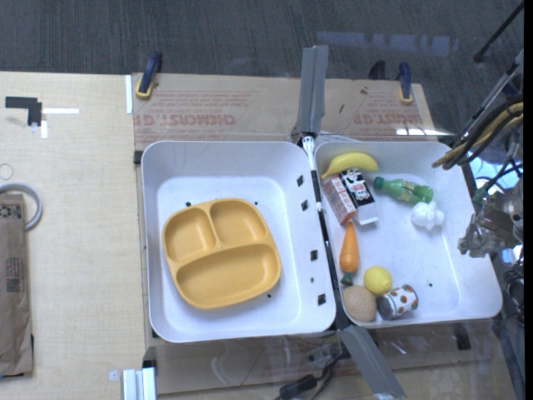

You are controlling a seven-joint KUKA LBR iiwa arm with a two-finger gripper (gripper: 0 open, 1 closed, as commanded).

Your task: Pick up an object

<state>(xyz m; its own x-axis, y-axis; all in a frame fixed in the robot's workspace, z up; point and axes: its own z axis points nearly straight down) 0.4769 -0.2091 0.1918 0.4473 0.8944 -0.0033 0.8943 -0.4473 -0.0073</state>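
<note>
Gripper (pixel 481 238) sits at the right bin's (pixel 454 294) 3 o'clock rim; whether it is parted or closed I cannot tell, and nothing shows in it. Nearest, toward 9 o'clock, lies a white lump (pixel 427 216), with a green bottle (pixel 403 190) above it. A banana (pixel 350 163) lies at 12 o'clock, a carrot (pixel 349 250) at 9, a lemon (pixel 377 280) near 6. The left bin (pixel 158 223) holds a yellow divided plate (pixel 221 252).

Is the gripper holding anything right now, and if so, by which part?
Nothing seen held. The gripper sits at the right bin's right rim, apart from the toys.
</note>
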